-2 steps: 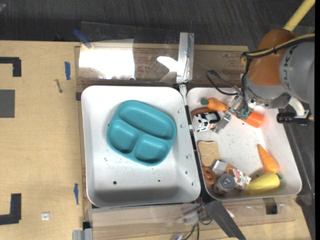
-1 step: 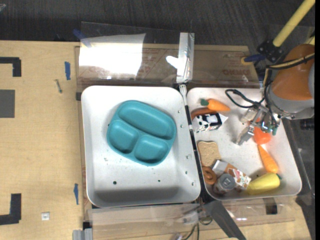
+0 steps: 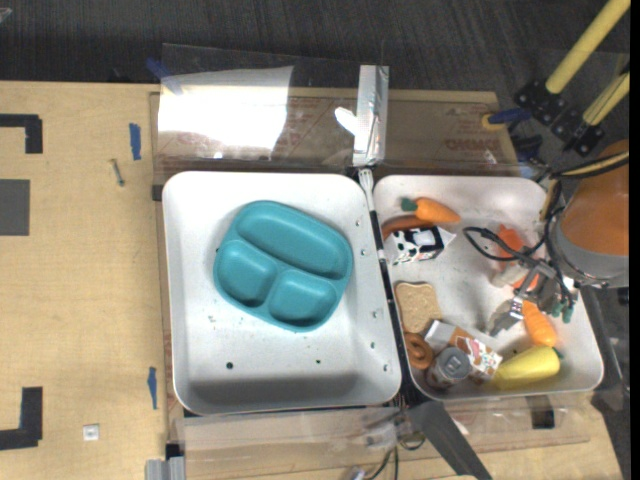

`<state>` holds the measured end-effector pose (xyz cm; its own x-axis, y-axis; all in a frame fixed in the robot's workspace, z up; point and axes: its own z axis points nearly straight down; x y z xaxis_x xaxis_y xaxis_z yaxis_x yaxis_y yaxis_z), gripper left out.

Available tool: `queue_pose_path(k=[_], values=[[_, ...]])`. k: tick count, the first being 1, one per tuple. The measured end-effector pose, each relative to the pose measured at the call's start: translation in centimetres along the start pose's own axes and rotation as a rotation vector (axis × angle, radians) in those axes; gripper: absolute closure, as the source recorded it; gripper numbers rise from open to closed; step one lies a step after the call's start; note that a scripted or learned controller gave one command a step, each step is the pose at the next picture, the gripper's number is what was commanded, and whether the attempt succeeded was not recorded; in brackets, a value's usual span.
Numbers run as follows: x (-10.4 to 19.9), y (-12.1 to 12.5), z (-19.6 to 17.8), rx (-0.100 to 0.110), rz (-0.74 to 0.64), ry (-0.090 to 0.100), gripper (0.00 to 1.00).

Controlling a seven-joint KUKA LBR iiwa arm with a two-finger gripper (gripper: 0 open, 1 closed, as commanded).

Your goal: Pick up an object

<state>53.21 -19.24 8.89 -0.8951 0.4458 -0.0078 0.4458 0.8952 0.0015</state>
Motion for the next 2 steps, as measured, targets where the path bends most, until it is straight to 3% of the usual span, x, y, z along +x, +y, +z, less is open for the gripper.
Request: queue_pose_path(k=[1,2], values=[[1.8,-4.5,0.0,0.0,-0.1,-0.003,0.0],[1.4,-4.4,-1.3,-0.001,-0.101,-0.015,1.0]])
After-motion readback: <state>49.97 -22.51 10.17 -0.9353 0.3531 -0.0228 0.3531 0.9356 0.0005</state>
